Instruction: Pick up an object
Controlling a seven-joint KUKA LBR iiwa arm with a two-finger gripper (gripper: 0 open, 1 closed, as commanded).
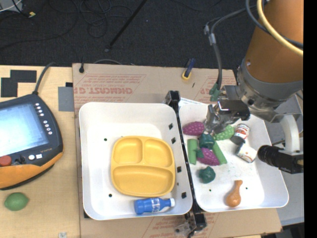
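My gripper (214, 126) reaches down into the right bin (270, 192), low over a cluster of toy food. Just below its tip lies a teal piece (206, 141). A purple grape bunch (194, 128) sits to its left and a light green piece (226, 132) to its right. Lower in the cluster are a dark green stick (192, 150), a second purple bunch (208, 156) and another green stick (220, 153). A teal pepper (207, 174) and an orange gourd (234, 194) lie apart near the front. I see nothing lifted.
A small red-labelled bottle (241, 132) and a white piece (246, 154) lie right of the cluster. The left bin (94, 133) holds a yellow divided plate (143, 164) and a blue bottle (153, 205). A pendant tablet (25, 133) and a green ball (16, 201) sit at the far left.
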